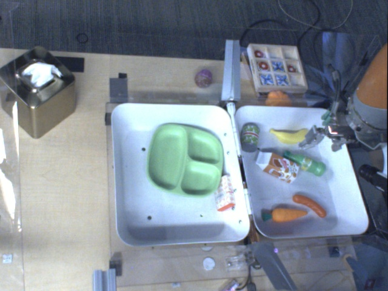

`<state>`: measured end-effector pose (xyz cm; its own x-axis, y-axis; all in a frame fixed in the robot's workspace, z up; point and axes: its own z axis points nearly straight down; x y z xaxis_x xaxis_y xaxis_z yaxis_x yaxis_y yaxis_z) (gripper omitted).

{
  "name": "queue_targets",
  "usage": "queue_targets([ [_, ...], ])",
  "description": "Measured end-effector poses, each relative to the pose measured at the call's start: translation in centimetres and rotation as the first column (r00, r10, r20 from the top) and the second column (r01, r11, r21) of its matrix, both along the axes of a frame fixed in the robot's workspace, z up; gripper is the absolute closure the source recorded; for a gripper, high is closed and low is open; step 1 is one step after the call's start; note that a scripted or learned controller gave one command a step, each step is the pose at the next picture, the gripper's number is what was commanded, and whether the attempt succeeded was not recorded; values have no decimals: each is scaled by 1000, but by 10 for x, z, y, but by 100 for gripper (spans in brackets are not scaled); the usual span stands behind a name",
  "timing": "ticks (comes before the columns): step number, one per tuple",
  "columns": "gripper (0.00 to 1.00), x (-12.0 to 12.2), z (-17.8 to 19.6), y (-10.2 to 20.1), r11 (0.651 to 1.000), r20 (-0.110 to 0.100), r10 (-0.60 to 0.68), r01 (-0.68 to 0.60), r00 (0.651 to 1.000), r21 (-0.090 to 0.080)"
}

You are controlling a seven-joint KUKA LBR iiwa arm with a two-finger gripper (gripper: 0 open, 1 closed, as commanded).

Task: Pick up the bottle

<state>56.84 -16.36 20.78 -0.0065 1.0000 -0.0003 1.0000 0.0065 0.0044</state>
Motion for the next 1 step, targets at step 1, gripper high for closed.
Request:
queue_targets([
  [1,0,21,-119,-25,990,6,144,-144,990,-4],
])
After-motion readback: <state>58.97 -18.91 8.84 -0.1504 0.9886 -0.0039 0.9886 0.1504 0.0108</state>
